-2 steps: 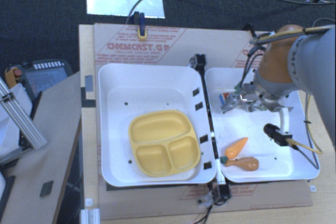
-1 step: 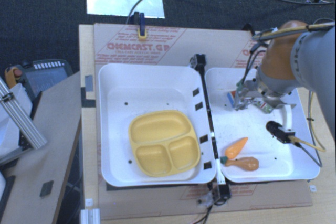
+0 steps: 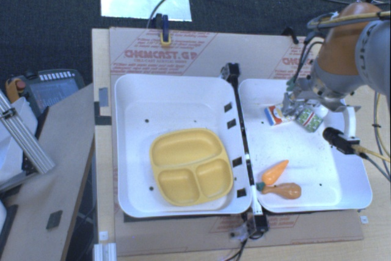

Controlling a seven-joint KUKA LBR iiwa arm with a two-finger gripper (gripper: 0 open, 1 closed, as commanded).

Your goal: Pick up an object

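Camera view, right bin (image 3: 351, 192): my gripper (image 3: 294, 108) sits low at the far end, over a small carton (image 3: 275, 114) and beside a green-labelled packet (image 3: 311, 120), placed so because these two are the nearest candidates. Whether anything is gripped I cannot tell. Near end: carrot (image 3: 275, 172) and drumstick (image 3: 282, 191), touching, well apart from my tool. Left bin (image 3: 131, 131): yellow tray (image 3: 190, 166), lying flat, likely too broad to pinch.
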